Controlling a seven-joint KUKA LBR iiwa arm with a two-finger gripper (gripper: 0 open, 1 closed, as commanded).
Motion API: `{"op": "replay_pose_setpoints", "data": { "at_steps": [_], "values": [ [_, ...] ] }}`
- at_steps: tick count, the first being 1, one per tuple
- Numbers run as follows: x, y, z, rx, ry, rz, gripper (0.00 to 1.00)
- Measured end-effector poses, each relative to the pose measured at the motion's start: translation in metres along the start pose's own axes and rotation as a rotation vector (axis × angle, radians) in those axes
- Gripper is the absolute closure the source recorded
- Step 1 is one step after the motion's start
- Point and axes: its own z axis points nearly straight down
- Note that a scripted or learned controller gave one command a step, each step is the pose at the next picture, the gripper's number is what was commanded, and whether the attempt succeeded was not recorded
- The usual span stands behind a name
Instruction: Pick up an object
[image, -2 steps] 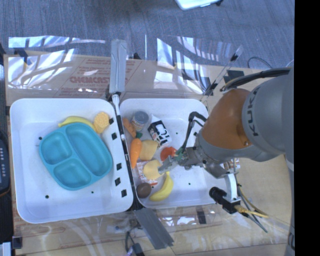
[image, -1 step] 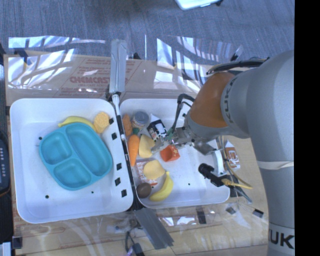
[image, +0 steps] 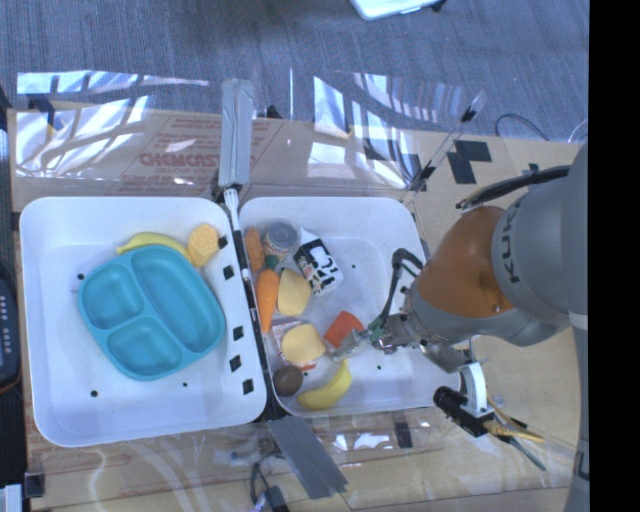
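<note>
- Gripper (image: 352, 343) sits low in the right bin (image: 390, 222), its slim fingers reaching leftward from the grey wrist toward the pile of toy food.
- Fingertips lie at the lower edge of the red-orange block (image: 344, 327) and just right of the pale yellow round piece (image: 303, 345); the block is touching or nearly touching them, but it is not clearly between them.
- Whether the jaws are spread or pressed together cannot be told: they are thin, pale and blur into the white floor of the bin.
- Banana (image: 328, 388) lies just below the fingertips, against the bin's near wall, with a small brown round object (image: 288, 379) at its left end.
- Further up the same bin lie a carrot (image: 268, 297), a pale yellow chunk (image: 294, 292), a black-and-white carton (image: 319, 266) and a grey-lidded can (image: 281, 238).
- Left bin (image: 60, 400) holds a blue divided tray (image: 150, 310); a yellow piece (image: 150, 241) is mostly hidden behind the tray's upper edge, and a textured yellow round item (image: 204, 240) sits just beside it.
- Arm's orange band (image: 460, 270) and grey body cover the right bin's far-right wall, and the arm is cut off at the right of the view.
</note>
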Motion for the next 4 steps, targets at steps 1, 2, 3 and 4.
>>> {"op": "replay_pose_setpoints", "data": {
  "at_steps": [1,2,3,4],
  "values": [
    [0.014,0.073,0.000,-0.001,0.002,0.176,0.00],
    [0.026,0.035,0.000,0.001,0.002,0.158,0.00],
    [0.026,0.035,-0.009,0.002,0.002,0.155,1.00],
    [0.099,0.099,-0.102,-0.005,0.004,0.250,1.00]
  ]
}}
